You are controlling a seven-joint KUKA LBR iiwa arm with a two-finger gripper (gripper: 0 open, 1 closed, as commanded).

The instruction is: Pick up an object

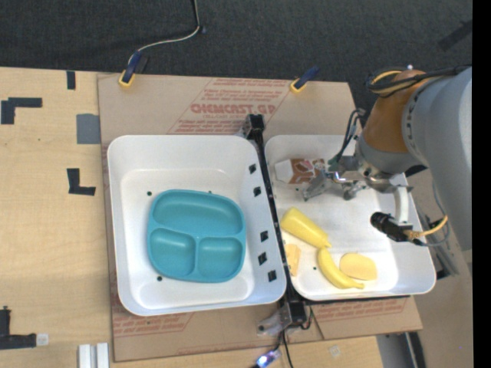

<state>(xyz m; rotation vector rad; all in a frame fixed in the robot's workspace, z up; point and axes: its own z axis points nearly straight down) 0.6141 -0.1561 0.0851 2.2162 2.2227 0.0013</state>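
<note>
Your arm reached in from the right and bent low over the right bin [414,278]. The gripper [331,184] sat just beside a small brown and white packet [301,170] at the back of that bin — likely the thing it was after. I could not tell if it was open or closed. The yellow toys [305,228] lay nearer the front, and a blue plate [196,234] rested in the left bin [123,205] — untouched.
</note>
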